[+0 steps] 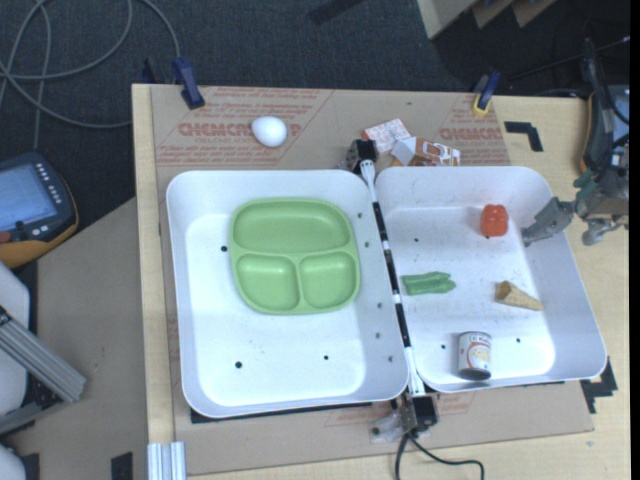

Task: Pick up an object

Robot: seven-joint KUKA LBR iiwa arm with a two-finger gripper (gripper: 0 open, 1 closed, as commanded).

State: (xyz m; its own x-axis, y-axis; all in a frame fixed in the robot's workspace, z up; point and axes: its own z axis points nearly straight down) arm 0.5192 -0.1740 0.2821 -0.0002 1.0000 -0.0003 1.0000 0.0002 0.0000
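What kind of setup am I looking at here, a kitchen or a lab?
Likely a robotics lab bench: two white bins on clamped cardboard, toy-like items such as a green divided plate, and loose cables on carpet.

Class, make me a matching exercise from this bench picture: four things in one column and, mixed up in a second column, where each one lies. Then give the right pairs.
Column one:
1. green divided plate
2. white egg
3. red object
4. small can

Column two:
A. on the cardboard behind the bins
B. in the right bin, near its front edge
C. in the left bin
D. in the right bin, toward its back, nearest the tool

Right pairs: 1-C, 2-A, 3-D, 4-B.
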